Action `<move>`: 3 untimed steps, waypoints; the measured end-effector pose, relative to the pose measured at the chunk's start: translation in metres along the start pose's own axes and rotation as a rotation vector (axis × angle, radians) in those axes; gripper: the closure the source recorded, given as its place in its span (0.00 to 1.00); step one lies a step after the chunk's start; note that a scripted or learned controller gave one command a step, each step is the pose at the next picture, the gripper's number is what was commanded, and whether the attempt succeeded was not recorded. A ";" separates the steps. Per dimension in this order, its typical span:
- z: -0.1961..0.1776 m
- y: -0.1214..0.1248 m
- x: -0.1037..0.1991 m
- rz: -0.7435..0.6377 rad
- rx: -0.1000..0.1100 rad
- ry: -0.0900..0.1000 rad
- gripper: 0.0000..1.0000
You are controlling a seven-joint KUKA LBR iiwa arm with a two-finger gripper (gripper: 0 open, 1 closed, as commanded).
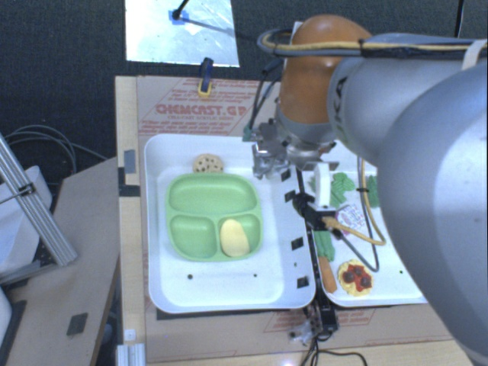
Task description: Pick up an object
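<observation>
KUKA arm's end effector (293, 166) hovers at frame center, over the divide btwn the bins — grip state can't be told. Nothing lifted yet: cookie (207, 163), yellow piece (235, 237) on green tray (183, 197) at center-left — pick not begun.

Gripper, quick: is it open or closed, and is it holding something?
Gripper: cannot be told; it sits over the strip between the two bins.

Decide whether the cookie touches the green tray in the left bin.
Cannot tell. In the camera view the cookie sits right at the back rim of the green tray; no gap shows between them, and the slanted angle could hide one.
</observation>
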State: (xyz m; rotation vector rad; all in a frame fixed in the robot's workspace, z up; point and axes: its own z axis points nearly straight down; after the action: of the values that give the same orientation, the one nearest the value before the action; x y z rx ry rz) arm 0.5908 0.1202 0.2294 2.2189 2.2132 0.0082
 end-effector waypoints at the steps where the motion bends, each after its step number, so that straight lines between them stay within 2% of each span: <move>1: 0.001 -0.004 0.003 -0.005 0.008 0.001 0.00; 2: -0.010 -0.003 0.003 -0.009 0.005 0.002 1.00; 3: 0.031 0.033 -0.053 0.001 0.007 0.000 1.00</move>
State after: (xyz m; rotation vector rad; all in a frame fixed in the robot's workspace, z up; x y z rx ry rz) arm 0.6240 0.0668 0.1989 2.2232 2.2156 0.0001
